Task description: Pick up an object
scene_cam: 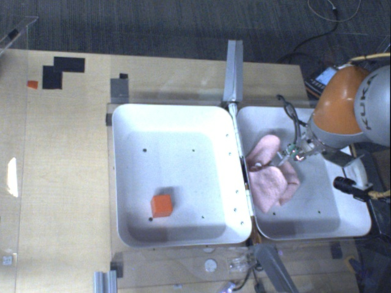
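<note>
Hand (292, 155) is down in the right bin (348, 221), at the upper right edge of the pink cloth (270, 174) heaped against that bin's left wall; cannot tell whether it is released or clenched, nor whether any fabric is caught. Orange block (162, 206) lies alone, lower left in the left bin (183, 127), well apart. Judgement: cloth is the target, so press into the thickest fold, gather plenty of fabric, then lift straight up clear of the divider.

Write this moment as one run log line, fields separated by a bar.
arm: over right bin | gripper: at pink cloth | grasp: unconfirmed | left bin: orange block untouched
</note>
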`<action>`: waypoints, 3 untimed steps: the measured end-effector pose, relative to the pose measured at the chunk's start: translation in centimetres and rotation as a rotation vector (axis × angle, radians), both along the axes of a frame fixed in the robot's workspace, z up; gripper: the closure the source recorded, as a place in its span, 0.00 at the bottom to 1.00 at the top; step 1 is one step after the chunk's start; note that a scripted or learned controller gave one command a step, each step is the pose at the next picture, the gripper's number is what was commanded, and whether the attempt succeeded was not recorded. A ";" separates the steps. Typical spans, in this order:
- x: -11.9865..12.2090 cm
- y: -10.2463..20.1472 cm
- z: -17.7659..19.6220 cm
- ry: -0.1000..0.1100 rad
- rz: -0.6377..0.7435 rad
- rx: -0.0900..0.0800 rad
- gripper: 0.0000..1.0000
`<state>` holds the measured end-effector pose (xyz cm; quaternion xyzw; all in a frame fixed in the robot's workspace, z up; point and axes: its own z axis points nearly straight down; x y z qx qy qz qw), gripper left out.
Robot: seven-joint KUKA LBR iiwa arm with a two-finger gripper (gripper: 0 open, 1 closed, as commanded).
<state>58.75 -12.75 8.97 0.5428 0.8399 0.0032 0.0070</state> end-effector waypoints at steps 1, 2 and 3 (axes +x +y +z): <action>-0.8 1.8 0.0 -0.001 0.033 0.000 0.00; -0.5 1.8 1.3 -0.011 0.033 -0.001 1.00; 7.6 9.0 9.7 0.006 0.046 0.002 1.00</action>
